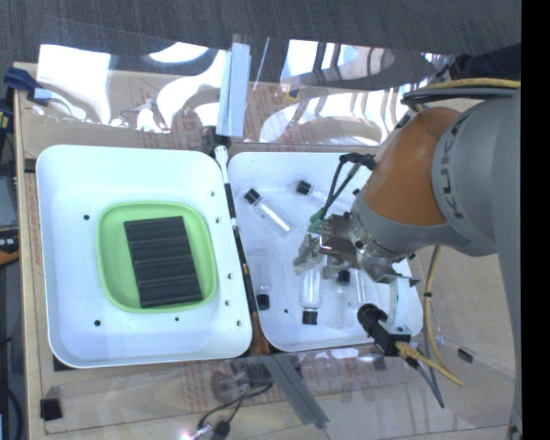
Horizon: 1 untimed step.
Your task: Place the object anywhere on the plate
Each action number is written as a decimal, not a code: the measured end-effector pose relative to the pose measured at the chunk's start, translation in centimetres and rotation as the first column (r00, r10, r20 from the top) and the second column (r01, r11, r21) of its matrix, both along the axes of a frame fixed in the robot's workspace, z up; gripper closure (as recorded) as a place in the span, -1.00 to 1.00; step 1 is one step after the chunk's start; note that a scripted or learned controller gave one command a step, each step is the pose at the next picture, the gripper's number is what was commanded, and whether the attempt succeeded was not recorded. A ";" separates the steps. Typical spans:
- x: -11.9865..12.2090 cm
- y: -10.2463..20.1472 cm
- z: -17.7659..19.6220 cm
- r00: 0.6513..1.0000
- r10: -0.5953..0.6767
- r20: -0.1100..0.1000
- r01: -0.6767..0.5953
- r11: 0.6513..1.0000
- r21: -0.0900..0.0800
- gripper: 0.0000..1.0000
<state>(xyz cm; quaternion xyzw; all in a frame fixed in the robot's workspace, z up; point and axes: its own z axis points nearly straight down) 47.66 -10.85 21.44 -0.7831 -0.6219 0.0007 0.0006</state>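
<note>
A green square plate (pixel 112 273) lies in the left white bin (pixel 64 246). On it rests a dark grey ribbed block (pixel 163 261), flat and slightly turned. My gripper (pixel 312 248) hangs low over the middle of the right white bin (pixel 257 177), well to the right of the plate. Just below it lies a clear vial with a black cap (pixel 309 293). The wrist and the orange band (pixel 412 177) hide the bin's right part.
Other small things lie in the right bin: a clear vial (pixel 268 212) at the upper left, a black cap (pixel 303 188) near the top, and another black cap (pixel 262 299) by the lower left wall. A ridge (pixel 236 246) divides the two bins.
</note>
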 end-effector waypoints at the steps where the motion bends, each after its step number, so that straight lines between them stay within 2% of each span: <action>1: 0.0 0.0 0.0 1.000 0.000 0.000 0.000 1.000 0.000 -1.00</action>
